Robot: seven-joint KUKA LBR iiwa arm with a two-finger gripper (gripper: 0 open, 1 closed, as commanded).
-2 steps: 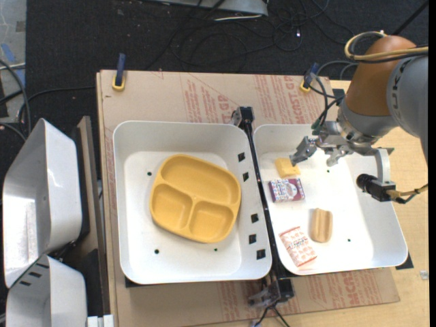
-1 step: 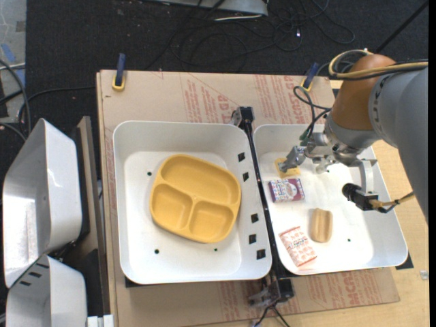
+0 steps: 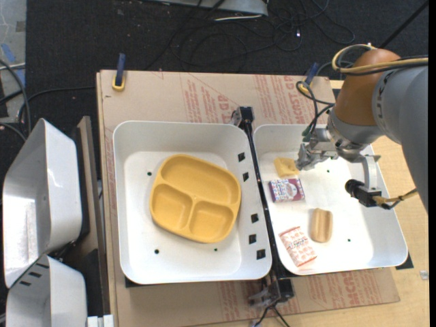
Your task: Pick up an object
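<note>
The bench [image 3: 170,90] is topped with one sheet of brown cardboard and carries two shallow white bins side by side. Places below are given relative to the divider [image 3: 257,182], the dark strip where the two bins meet.

Left of the divider sits the left bin [image 3: 129,203]. It holds one thing: a yellow tray [image 3: 195,197] with three compartments, lying flat near the bin's middle, its right edge near the divider but apart from it.

Right of the divider is the right bin [image 3: 381,244], with four loose things in it. Just right of the divider's middle lies one small purple and white packet [image 3: 286,190]. Above that packet, still near the divider, is one pale yellow block [image 3: 286,167]. Toward the divider's near end lies one red and white packet [image 3: 298,245], just beside it. Further right of the divider, between the two packets in height, rests one tan bread-like roll [image 3: 321,225].

The one claw [image 3: 304,157] hangs over the far part of the right bin, its tip just beside the yellow block's right edge. Whether its parts stand apart or together cannot be told, and nothing is seen held in it.
</note>
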